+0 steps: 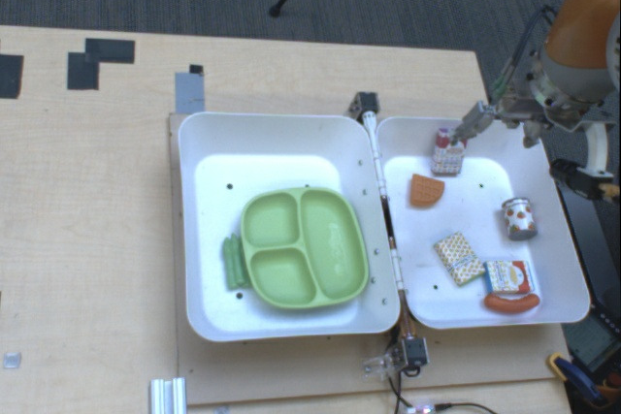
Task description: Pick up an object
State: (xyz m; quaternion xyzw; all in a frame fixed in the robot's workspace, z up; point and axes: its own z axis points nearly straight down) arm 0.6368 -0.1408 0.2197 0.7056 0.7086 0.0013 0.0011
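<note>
My gripper [462, 137] reaches in from the upper right and hangs over the back of the right bin [572, 278]. Its tip sits right at a small pink-and-white carton [446, 155] near the bin's back wall, but I cannot tell whether it touches the carton. Lower in the same bin lie an orange wedge [425, 190], a small round jar [519, 218], a patterned packet [458, 258], a blue-and-orange box [508, 276] and a red sausage [510, 303].
The left bin [209, 208] holds a green three-part plate [304, 247] with a green strip [234, 262] against its left side. A black clamp [365, 104] stands at the back where the bins meet. Cables lie at the bench's front edge.
</note>
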